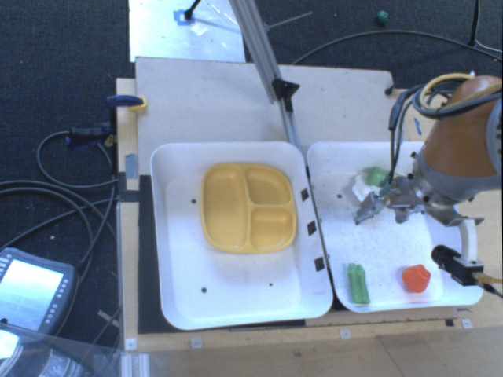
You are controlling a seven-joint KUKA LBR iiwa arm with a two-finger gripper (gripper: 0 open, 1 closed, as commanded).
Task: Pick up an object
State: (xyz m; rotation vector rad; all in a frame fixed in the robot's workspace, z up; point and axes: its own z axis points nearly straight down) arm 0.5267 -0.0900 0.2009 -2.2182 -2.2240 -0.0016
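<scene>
- A small red block (416, 278), chunky and rounded, lies in the right bin (339, 163) near its front right corner.
- A long green piece (358, 283), narrow like a bean pod, lies near the same bin's front edge, left of the red block and well apart from it.
- A pale green and white lump (372, 179) sits toward the back of the right bin, just beside the gripper.
- The left bin (169, 289) carries a yellow divided plate (248, 207) at its middle.
- The arm (464, 144) reaches in from the right, its orange band above the wrist, bent down over the right bin.
- The gripper (383, 206) hangs over the bin's middle; its grey fingers (366, 208) look apart, with nothing between them.
</scene>
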